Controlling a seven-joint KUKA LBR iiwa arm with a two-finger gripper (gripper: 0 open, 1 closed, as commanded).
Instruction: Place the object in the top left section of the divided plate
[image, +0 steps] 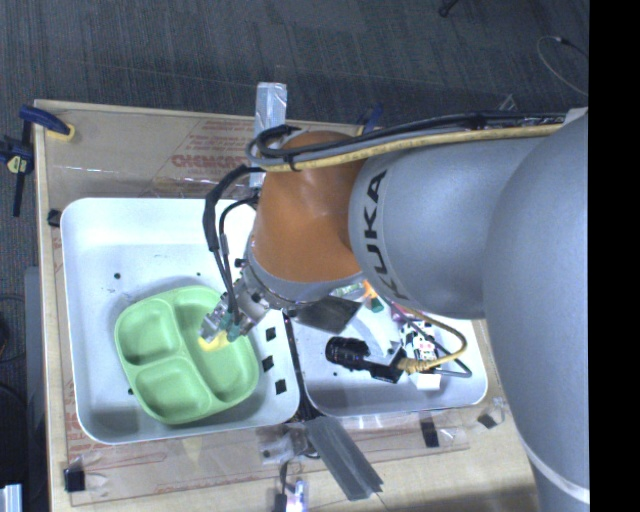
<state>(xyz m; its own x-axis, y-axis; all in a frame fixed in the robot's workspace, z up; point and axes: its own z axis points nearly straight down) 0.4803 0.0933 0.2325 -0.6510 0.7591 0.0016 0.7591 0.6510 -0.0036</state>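
Just inside the green divided plate, gripper over a small yellow object, axis unclear.

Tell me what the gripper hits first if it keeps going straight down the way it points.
Probably the green divided plate: the gripper points down over its right rim beside something yellow, though depth is unclear.

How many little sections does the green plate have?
3 show on the green plastic divided plate in the left white bin: one upper left, one at the bottom, one on the right under the claw. The arm may hide more.
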